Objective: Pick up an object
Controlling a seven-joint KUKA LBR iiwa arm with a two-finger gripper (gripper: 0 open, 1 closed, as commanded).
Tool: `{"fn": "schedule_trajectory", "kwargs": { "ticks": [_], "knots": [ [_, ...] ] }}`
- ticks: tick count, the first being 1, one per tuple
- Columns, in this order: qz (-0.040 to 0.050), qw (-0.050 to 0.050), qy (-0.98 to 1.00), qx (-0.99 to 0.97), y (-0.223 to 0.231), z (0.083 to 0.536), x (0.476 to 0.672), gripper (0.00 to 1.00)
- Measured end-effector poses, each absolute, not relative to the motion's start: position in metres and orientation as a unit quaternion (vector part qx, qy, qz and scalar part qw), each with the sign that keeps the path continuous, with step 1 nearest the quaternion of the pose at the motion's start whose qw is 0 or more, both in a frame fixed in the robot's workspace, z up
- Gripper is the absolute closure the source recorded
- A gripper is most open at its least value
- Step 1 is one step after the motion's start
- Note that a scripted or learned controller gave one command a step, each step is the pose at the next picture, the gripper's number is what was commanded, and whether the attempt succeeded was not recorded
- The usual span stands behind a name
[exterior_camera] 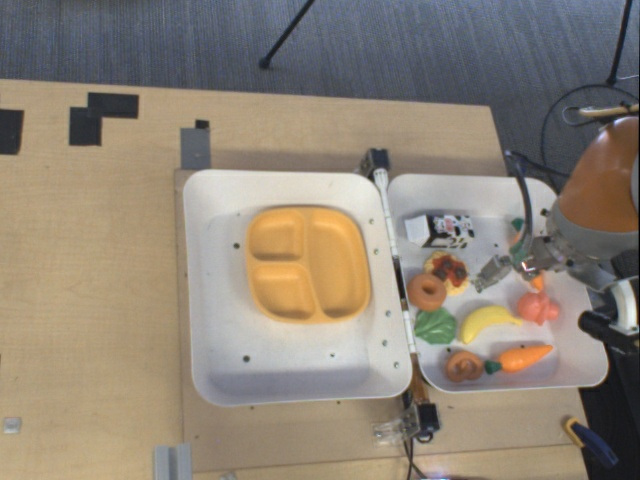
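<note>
I see the gripper [497,271] over the right bin [590,373], fingers apart, nothing between them. Just beside it: pizza slice [447,267], donut [428,291], banana [489,322]. The carrot [522,358] hugs the near wall, crowded. In the left bin [215,368], open floor rings the yellow tray [304,264].
</note>
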State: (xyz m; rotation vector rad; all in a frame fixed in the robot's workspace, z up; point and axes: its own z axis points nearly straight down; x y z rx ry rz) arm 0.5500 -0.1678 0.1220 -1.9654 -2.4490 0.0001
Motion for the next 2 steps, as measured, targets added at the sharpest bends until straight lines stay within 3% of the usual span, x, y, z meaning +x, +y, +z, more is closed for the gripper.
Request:
{"fn": "schedule_trajectory", "kwargs": {
  "ticks": [1,2],
  "knots": [
    [-0.0032,0.0,-0.838,-0.546,-0.191,0.088,0.588,0.0],
    [-0.0031,-0.005,-0.838,-0.546,-0.192,0.098,0.59,1.0]
  ]
}}
